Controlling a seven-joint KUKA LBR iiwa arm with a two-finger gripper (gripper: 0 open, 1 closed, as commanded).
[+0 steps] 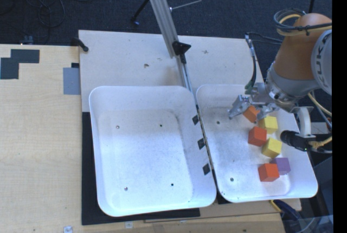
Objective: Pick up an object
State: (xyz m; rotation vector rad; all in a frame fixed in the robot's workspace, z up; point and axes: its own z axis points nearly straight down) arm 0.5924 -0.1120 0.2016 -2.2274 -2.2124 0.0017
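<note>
The gripper (248,109) is low in the right bin (227,183), right by an orange block (251,114). The block looks tucked in at its tips, but I cannot tell if it is really held or how wide the gripper is. Close by sit a yellow block (270,123), a red block (257,136), another yellow block (271,147), a purple block (282,165) and a second orange block (268,172). To do this well, I think it should squeeze the block in the middle, then go straight up slowly, so it does not bump the others. The left bin (108,118) sits beside.
</note>
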